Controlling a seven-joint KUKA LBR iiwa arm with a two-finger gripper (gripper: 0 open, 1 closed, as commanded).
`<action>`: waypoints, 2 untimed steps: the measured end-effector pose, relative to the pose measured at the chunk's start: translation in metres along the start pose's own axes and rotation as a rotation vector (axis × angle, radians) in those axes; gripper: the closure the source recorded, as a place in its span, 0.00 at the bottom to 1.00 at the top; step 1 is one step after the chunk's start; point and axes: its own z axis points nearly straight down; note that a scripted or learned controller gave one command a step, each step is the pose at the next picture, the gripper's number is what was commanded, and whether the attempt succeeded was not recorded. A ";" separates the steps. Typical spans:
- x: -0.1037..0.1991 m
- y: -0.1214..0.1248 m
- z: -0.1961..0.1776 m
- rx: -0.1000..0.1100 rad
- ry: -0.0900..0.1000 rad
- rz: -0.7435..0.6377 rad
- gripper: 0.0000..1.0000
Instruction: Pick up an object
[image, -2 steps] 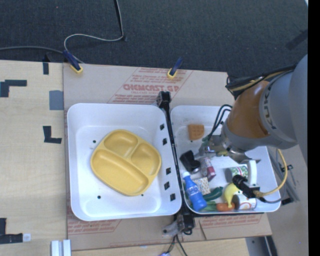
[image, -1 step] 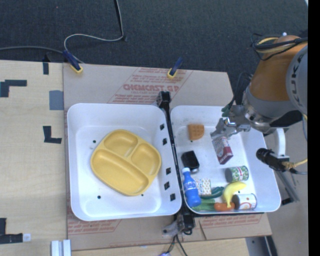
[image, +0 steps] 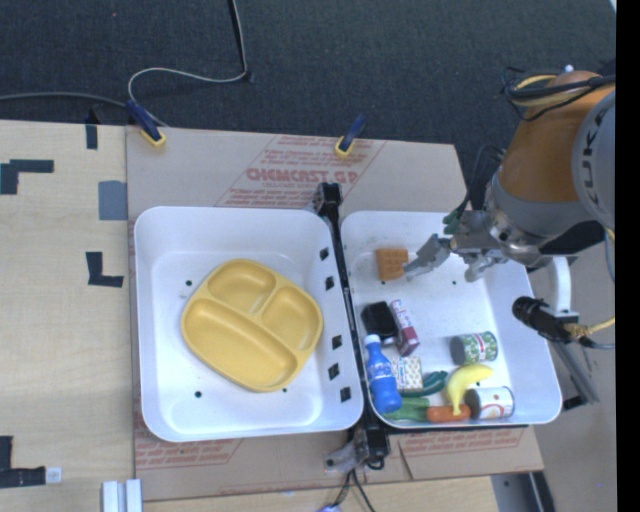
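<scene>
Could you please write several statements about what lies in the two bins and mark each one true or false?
1. The yellow divided plate lies in the left bin. True.
2. The blue bottle lies in the left bin. False: it is in the right bin, near its left wall.
3. The end effector is over the right bin. True.
4. The banana lies on the yellow divided plate. False: it is in the right bin near the front, beside the green can.
5. The brown block lies in the right bin toward its far end. True.
</scene>
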 end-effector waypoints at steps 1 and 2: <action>0.000 0.061 0.156 -0.002 0.001 -0.001 0.00; 0.000 0.097 0.157 0.000 0.000 -0.001 0.00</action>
